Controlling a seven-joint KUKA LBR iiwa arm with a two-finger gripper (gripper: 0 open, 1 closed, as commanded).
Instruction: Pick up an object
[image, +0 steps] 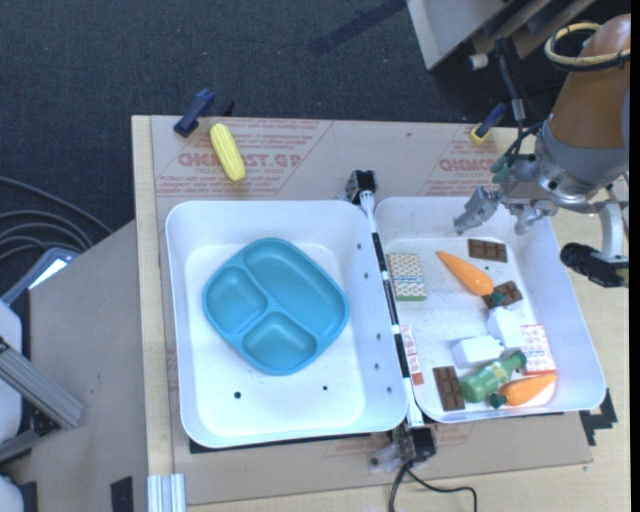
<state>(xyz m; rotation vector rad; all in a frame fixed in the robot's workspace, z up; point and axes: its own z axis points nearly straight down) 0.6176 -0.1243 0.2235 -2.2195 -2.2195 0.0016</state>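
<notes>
Single fixed cam above the desk (300, 150), looking down at a slant, mid distance. Both white bins fit in frame: left bin (190, 330) at 9 o'clock, right bin (575, 330) at 3. Arm (590, 110) enters at 2 o'clock.

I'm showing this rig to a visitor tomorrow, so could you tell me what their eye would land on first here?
The blue divided plate in the left bin draws the eye first. Next, the toy food crowding the right bin, notably an orange carrot. The gripper hangs over that bin's far edge, and a yellow corn cob lies outside on the bench.
</notes>
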